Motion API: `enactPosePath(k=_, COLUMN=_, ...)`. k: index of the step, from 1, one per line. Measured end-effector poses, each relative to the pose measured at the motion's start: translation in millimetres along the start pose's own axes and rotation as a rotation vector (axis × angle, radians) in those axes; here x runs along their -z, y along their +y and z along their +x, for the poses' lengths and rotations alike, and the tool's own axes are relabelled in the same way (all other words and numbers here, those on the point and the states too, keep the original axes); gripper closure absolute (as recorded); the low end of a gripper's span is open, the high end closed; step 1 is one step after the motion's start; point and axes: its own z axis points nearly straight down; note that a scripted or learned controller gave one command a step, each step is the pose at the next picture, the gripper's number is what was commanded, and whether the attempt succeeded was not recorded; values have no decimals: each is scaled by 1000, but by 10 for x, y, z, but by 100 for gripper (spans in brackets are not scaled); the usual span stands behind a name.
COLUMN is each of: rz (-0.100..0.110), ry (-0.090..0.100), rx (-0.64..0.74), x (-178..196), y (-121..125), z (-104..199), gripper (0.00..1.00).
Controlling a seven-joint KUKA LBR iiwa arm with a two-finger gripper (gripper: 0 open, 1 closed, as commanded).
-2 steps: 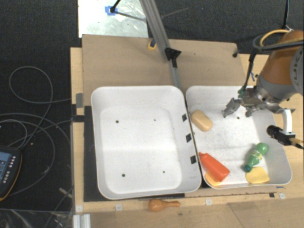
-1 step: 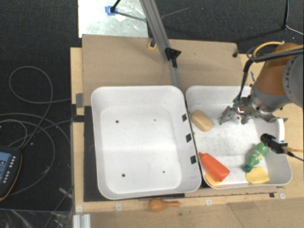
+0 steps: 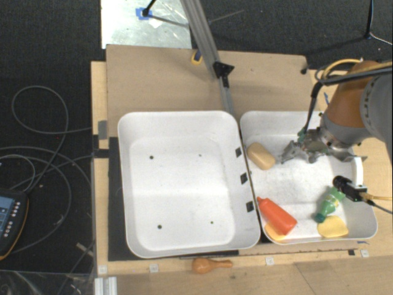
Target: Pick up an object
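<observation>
My gripper [image 3: 299, 153] hangs over the back middle of the right bin [image 3: 288, 123], reaching in from the right. Its fingers are spread open with nothing between them. A tan rounded block [image 3: 261, 157] lies just to its left, near the bin's left wall, apart from the fingers. An orange-red object [image 3: 277, 216] lies at the front left of that bin. At the front right a green bottle [image 3: 327, 205] rests beside a yellow piece [image 3: 333, 227].
The left bin [image 3: 132, 165] stands alongside, sharing a wall with black clips. A small orange-brown object [image 3: 212, 264] lies on the bench in front of the bins. A grey pole [image 3: 206, 35] slants over the back of the bench.
</observation>
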Motion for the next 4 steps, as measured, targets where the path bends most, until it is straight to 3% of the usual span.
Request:
enactPosePath(k=1, rz=-4, ry=0, rx=0, x=121, y=13, z=-3, gripper=100)
enactPosePath(k=4, rz=-8, ry=-2, rx=4, x=1673, y=16, z=-84, gripper=100)
